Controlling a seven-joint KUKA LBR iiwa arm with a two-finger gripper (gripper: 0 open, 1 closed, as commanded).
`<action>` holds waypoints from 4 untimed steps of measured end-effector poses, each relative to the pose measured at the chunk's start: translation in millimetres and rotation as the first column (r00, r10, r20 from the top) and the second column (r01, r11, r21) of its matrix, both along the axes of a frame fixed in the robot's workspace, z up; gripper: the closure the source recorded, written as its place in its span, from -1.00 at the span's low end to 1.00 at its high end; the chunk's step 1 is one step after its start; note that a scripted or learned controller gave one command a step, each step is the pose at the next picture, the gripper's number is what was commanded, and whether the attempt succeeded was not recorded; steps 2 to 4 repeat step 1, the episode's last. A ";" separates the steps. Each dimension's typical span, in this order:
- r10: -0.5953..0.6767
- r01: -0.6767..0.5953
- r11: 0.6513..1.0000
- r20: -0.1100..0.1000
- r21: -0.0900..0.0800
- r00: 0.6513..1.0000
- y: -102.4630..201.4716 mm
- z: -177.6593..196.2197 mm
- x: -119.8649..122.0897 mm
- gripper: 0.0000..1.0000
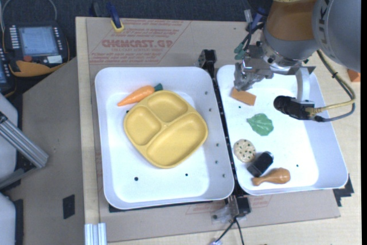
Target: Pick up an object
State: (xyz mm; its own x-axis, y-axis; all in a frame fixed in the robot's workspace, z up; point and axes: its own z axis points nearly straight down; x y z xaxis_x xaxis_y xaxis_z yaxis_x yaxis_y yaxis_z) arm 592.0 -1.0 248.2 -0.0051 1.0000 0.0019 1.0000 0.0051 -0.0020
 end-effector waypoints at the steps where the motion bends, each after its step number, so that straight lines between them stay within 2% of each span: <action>1: 0.001 -0.001 1.000 0.006 0.000 1.000 53.3 3.0 19.1 1.00; 4: 0.001 -0.001 1.000 0.006 0.000 1.000 53.3 3.0 19.1 1.00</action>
